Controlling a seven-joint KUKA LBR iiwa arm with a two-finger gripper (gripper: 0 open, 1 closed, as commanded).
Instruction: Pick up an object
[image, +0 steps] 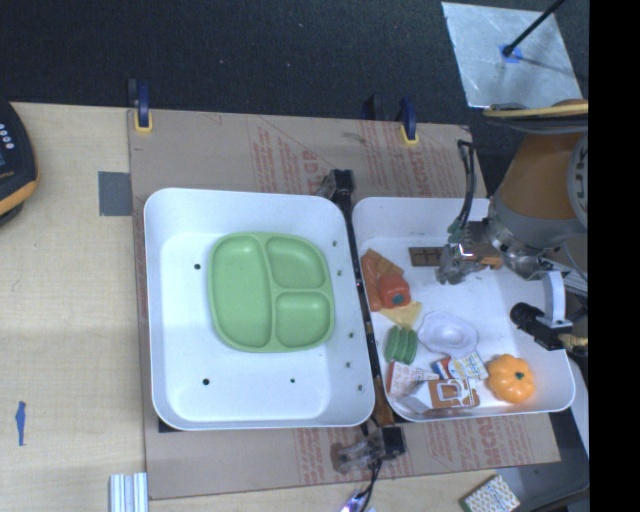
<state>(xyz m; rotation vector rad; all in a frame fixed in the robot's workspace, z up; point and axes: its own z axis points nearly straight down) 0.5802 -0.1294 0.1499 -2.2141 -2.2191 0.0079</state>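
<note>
The tool (455, 262) hangs low over the right bin (395, 212), near its 12 o'clock edge. It is small and dark here, so I cannot tell how it is set, and nothing seems to be in it. The toys lie toward 6 o'clock from it: a red and orange toy (385, 283), a green one (402, 345), a clear cup (447, 331) and an orange pumpkin (511, 378). The green plate (270, 291) sits in the left bin (165, 300). This looks like the reaching step. Next it should pick one toy and drop onto it.
</note>
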